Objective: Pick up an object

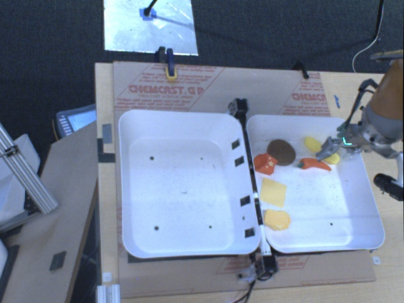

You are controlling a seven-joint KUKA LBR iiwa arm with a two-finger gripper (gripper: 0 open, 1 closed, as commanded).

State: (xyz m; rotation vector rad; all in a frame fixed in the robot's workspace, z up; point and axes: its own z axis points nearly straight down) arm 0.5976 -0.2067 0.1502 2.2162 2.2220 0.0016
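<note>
The right bin (353,232) holds several toy foods. A brown round patty (281,150) lies near its back left, with a red tomato piece (266,163) beside it at the divider. A yellow cheese square (273,192) and a yellow-orange lump (277,219) lie nearer the front. An orange-red pepper (314,165) and two yellow pieces (312,144) sit at the back right. My gripper (329,149) hangs low over the pepper and the yellow pieces, reaching in from the right. Nothing shows between its fingers.
The left bin (183,182) sits alongside, split from the right one by a black clipped divider (247,169). A foil-like sheet (150,16) lies beyond the bench. A grey side table (50,219) stands at the left.
</note>
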